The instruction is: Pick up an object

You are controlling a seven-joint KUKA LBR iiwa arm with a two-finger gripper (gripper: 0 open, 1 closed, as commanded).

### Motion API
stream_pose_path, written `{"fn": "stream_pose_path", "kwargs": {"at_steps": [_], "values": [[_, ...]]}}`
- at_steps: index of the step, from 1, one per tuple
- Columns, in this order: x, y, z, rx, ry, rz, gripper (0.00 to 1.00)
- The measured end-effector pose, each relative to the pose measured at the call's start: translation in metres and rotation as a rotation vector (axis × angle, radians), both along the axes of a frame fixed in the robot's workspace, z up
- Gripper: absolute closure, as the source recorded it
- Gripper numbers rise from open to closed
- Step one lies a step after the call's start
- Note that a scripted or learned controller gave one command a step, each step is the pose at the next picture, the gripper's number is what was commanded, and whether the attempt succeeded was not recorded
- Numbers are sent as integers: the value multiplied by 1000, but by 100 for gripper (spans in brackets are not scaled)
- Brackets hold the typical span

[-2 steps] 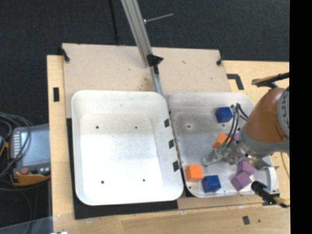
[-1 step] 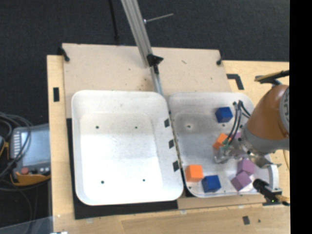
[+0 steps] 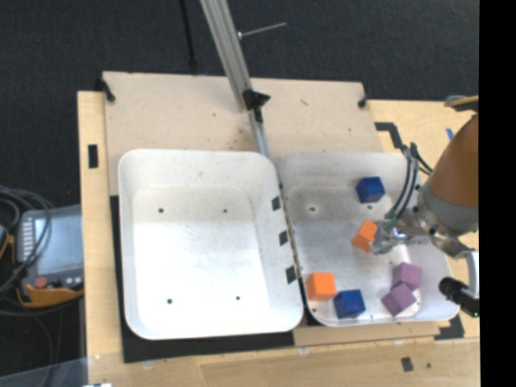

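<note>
Low over the right bin (image 3: 322, 176), the gripper (image 3: 385, 239) sits near that bin's right edge, about halfway between its far and near rims, with the grey arm (image 3: 455, 180) and its orange band reaching in from the right. Whether it is spread or closed cannot be made out at this angle. An orange block (image 3: 365, 235) lies tilted right against the gripper's tip on its left side; it is not clear that the block is actually between anything, only that the two touch or nearly touch.

Six blocks can be counted in the right bin: two orange, two blue, two purple. Besides the one at the gripper, the second orange block (image 3: 322, 285) rests near the bin's near-left corner, close to the divide between the bins. Just beside it, toward the near edge, is a blue block (image 3: 349, 302). The other blue block (image 3: 370, 189) sits toward the far-right part of the bin, apart from the rest. The two purple blocks are close together by the near-right corner, one (image 3: 407, 276) just behind the other (image 3: 398, 299).

The left bin (image 3: 201, 240) shows its white floor with faint grey scuffing. A slanted metal rail (image 3: 230, 43) rises from the bench behind the bins.
</note>
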State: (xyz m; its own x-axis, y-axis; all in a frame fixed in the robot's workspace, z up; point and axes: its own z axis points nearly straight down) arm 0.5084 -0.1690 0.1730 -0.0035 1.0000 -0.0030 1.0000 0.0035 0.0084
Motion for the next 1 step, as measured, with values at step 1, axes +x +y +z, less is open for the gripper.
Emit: {"fn": "stream_pose_path", "kwargs": {"at_steps": [1], "values": [[-1,-1,44,0,2,1,100]]}}
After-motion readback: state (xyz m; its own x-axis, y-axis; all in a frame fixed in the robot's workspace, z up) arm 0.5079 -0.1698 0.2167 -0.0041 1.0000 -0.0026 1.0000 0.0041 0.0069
